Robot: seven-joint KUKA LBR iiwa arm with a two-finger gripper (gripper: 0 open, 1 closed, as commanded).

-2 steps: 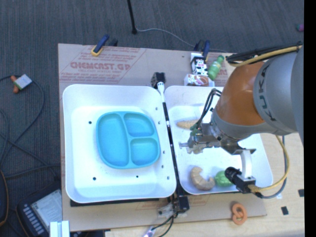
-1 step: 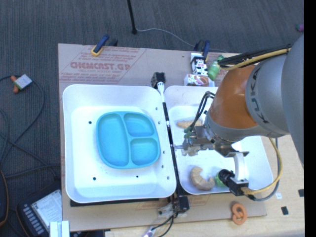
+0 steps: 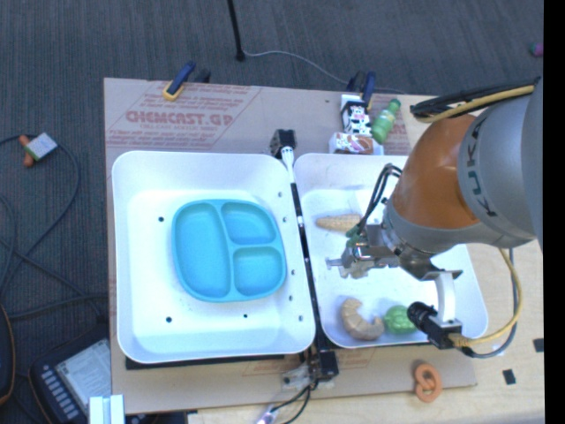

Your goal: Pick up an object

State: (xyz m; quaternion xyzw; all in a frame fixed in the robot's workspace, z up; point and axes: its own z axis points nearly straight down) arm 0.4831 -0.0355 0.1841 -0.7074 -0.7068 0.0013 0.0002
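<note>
The arm [image 3: 468, 179] enters from the right of the frame and covers much of the right bin [image 3: 311, 203]. Its gripper [image 3: 350, 263] sits over the middle of that bin, metal fingers pointing toward the frame's left. Nothing is visible between the fingers; whether they are released or clenched cannot be told from this angle.

A pale elongated bread piece [image 3: 338, 223] lies just above the gripper, apart from it. A tan croissant [image 3: 359, 319] lies at the bin's lower edge, touching a green object [image 3: 399, 318] on its right.

The left bin [image 3: 132, 237] holds a blue divided plate [image 3: 229, 249], centred, three compartments, lying flat.

A pretzel [image 3: 427, 382] lies on the board below the right bin.
</note>
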